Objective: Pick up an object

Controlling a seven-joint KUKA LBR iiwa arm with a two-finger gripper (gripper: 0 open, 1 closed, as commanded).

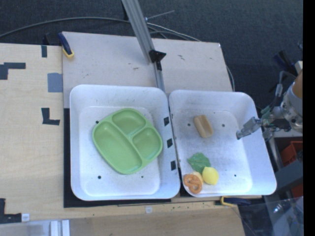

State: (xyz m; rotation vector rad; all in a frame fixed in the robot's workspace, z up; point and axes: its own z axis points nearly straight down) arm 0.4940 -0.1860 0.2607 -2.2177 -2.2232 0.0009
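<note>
From the camera view, two white bins sit side by side on the bench. The left bin (78, 132) has a green tray (127, 140) with three sections lying flat in it. The right bin (246, 146) has a tan block (203, 126) near its middle. At its front left corner lie a green leaf (198, 160), a yellow lemon (210, 175) and an orange pretzel (193, 183), all close together. The gripper (246, 128) sits at the right edge of the right bin, well apart from the block. I cannot tell if the claw is wide or narrow. It holds nothing I can see.
</note>
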